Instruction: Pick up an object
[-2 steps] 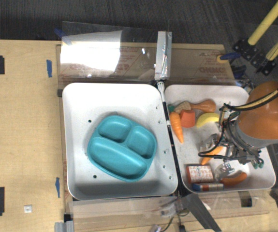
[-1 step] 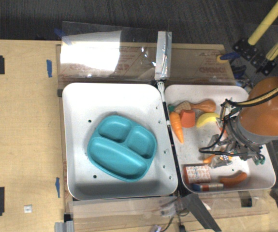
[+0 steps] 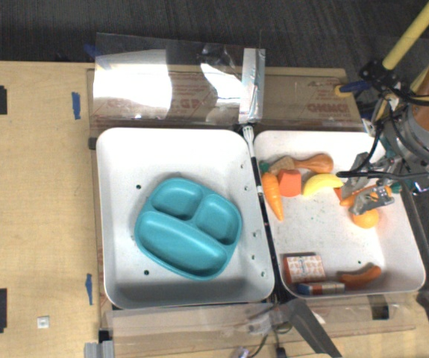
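My gripper [image 3: 366, 198] hangs low over the right side of the right bin [image 3: 404, 267], directly above a small round orange fruit [image 3: 365, 218]. Its metal parts overlap the fruit's top, and I cannot see whether it is touching. Left of it a yellow banana [image 3: 320, 184] lies beside an orange-red cube [image 3: 290, 183] and a carrot [image 3: 272, 194]. An orange squash [image 3: 312, 161] rests at the back of the bin.
A small printed box [image 3: 304, 265], a red pepper-like piece [image 3: 361, 276] and a marker [image 3: 320, 289] lie along the right bin's front. The left bin [image 3: 124, 155] holds a teal divided plate [image 3: 189, 226]. The bin divider [image 3: 257, 200] runs between them.
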Action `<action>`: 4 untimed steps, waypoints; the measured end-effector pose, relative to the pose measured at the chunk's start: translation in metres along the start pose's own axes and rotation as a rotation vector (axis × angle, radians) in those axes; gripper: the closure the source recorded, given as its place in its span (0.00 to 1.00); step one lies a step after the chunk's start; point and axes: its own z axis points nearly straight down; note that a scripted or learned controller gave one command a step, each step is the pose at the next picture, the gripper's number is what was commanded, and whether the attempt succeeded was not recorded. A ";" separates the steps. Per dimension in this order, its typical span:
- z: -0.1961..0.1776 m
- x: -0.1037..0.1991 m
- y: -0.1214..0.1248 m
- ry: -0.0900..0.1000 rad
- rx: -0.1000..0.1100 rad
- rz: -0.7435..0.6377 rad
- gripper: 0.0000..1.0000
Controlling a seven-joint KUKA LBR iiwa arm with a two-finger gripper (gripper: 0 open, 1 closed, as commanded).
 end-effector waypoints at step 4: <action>0.066 -0.116 0.084 0.018 -0.010 -0.028 1.00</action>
